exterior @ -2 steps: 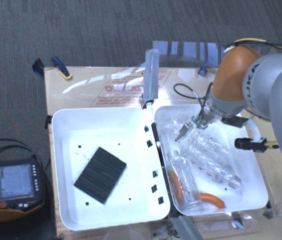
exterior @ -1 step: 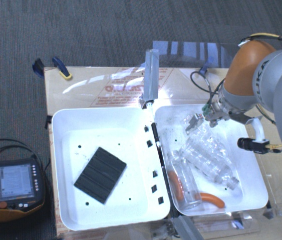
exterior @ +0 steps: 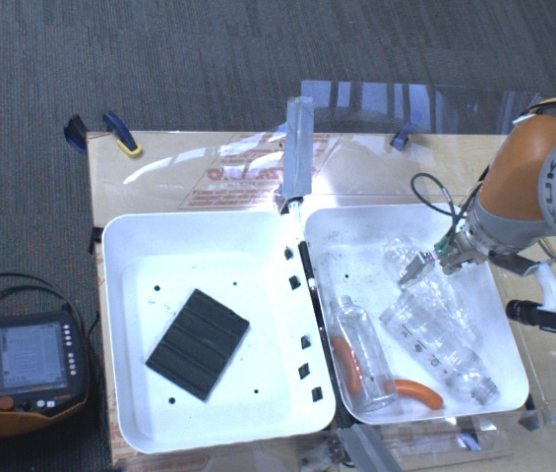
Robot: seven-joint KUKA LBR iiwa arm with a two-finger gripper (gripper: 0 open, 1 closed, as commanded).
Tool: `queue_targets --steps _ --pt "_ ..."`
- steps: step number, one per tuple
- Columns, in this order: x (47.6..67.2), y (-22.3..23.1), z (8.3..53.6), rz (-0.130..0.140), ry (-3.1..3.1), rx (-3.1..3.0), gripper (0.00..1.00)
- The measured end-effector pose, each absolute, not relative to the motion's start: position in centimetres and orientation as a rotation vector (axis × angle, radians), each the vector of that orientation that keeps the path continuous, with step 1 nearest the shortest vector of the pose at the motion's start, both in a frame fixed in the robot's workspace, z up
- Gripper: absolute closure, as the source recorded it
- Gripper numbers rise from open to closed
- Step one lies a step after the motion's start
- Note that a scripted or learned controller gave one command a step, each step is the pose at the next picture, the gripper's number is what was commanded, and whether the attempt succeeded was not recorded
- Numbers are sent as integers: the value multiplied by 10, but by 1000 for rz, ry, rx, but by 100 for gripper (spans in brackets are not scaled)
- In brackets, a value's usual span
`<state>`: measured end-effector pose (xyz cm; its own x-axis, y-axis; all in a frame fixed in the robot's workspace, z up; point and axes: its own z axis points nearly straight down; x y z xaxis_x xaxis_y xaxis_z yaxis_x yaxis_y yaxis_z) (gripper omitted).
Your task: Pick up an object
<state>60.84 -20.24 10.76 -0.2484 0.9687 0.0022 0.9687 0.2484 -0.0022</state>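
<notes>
In the right bin [exterior: 322,234] lie several clear plastic bottles: a small one [exterior: 363,350] near the bin's left side, a large crumpled one [exterior: 442,340] running toward the front right corner, and another clear piece [exterior: 399,255] further back. Two orange pieces lie at the front, one [exterior: 346,364] beside the small bottle and one [exterior: 418,392] near the front wall. My gripper [exterior: 429,264] hangs low over the back end of the large crumpled bottle, just right of the clear piece. A flat black ridged block [exterior: 199,343] lies in the left bin [exterior: 125,264].
A divider with black clips [exterior: 304,308] separates the two bins. A clear upright panel [exterior: 298,155] stands behind them. The arm's orange band [exterior: 519,180] and a black cable [exterior: 435,197] hang over the right bin's back right corner. A teach pendant [exterior: 27,362] sits on the floor at left.
</notes>
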Motion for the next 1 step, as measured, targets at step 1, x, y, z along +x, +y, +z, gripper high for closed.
queue_targets --steps 1 --pt "645 -168 87 -1 -2521 -1874 0"
